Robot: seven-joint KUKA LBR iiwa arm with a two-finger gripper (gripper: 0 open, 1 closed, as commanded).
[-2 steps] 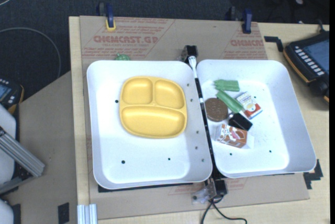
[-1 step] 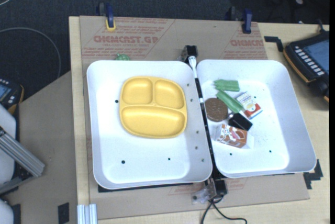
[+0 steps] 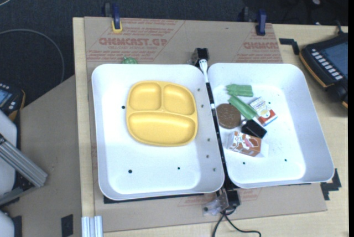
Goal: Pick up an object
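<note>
The right bin (image 3: 293, 147) holds a small cluster of objects near its left side. Two green pieces (image 3: 240, 96) lie at the top of the cluster, one flat and one a long bar running diagonally. A brown round disc (image 3: 228, 116) rests beside the divider. A white and red packet (image 3: 263, 110) lies to the right of the bar, with a small black block (image 3: 254, 129) under it. A red and white wrapper (image 3: 245, 143) lies lowest in the cluster.
The left bin (image 3: 110, 169) holds a yellow three-compartment plate (image 3: 162, 113). Both bins sit on a cardboard-covered bench (image 3: 166, 36) held by blue clamps at the back. A black and yellow handheld pendant (image 3: 331, 61) lies at the right edge. A small green item (image 3: 129, 61) lies behind the left bin.
</note>
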